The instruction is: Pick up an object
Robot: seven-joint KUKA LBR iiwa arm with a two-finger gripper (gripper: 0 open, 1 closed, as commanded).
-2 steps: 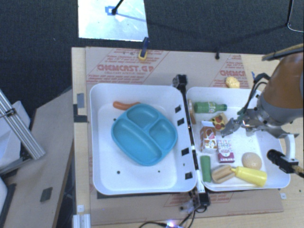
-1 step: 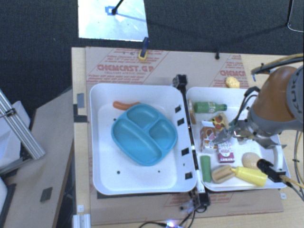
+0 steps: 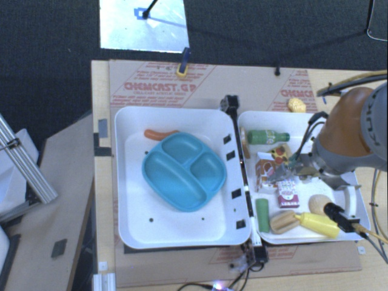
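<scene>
Gripper: I see it low over right-bin clutter; I cannot tell its state.
Advice: I'd centre on the red packet just below before lifting.

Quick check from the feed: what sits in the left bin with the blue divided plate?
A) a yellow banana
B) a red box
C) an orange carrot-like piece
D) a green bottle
C: an orange carrot-like piece lies at the far edge of the blue divided plate inside the left bin.
</scene>
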